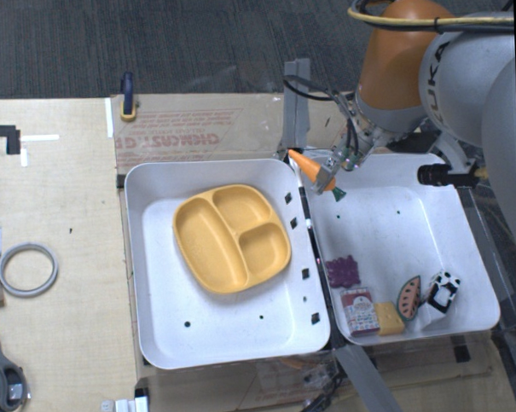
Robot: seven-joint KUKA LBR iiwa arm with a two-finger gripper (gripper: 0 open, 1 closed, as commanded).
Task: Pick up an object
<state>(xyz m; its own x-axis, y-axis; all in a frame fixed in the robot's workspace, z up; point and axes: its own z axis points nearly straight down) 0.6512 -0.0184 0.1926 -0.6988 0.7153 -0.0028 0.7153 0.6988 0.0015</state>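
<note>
The arm [457, 73], grey with an orange band, reaches in from the right over the far edge of the right bin [465, 252]. The left bin [150, 274] sits just beside the right one, their inner rims touching. A yellow plate [231, 237] with three compartments lies in the middle of the left bin, tilted a little. Beyond the bins a sheet of cardboard [195, 131] lies flat on the bench [53, 210], with a blue-and-yellow clamp [128, 97] at its far left corner. On the bench well to the left lies a grey ring [27, 269], and scissors [8, 387] lie at the near left edge.

The gripper [340, 165] hangs over the far left corner of the right bin, and a carrot [312, 170], orange with a green tip, sits at its fingertips, raised above the bin floor; it looks pinched between the fingers, which are drawn close on it.

Along the near side of the right bin, left to right: a purple piece [342, 271], a red-and-white packet [359, 312], a yellow block [388, 318] touching the packet, a watermelon slice [408, 298], and a black-and-white toy [443, 291] near the right wall
</note>
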